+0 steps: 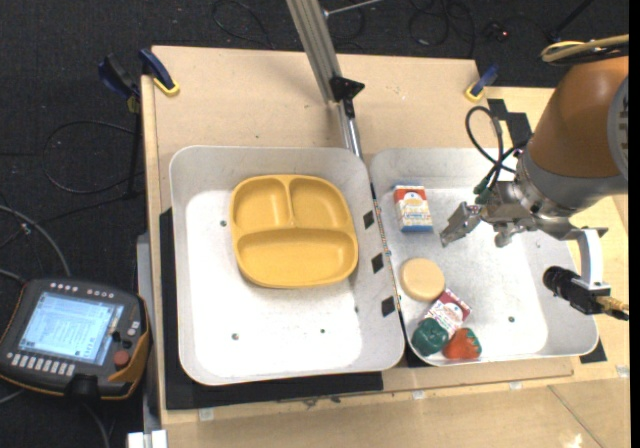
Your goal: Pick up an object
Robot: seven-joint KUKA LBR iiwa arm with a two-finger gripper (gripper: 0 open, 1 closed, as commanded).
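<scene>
Jaws [478, 227] spread open, holding nothing, over right bin [520, 296]. Best centred above small carton [412, 209] just left, then lowered straight before closing.

I'm seeing two bins sitting side by side on the bench [250, 96]. A divided plate [294, 231] is lying in the left bin [200, 336], toward its upper centre. In the right bin [530, 321], a small carton [412, 208] is lying at upper left, a round disc [422, 279] below it, and a cluster of small items [446, 329] at the lower left corner. A teach pendant [70, 336] is resting at the frame's lower left, off the bench.
</scene>
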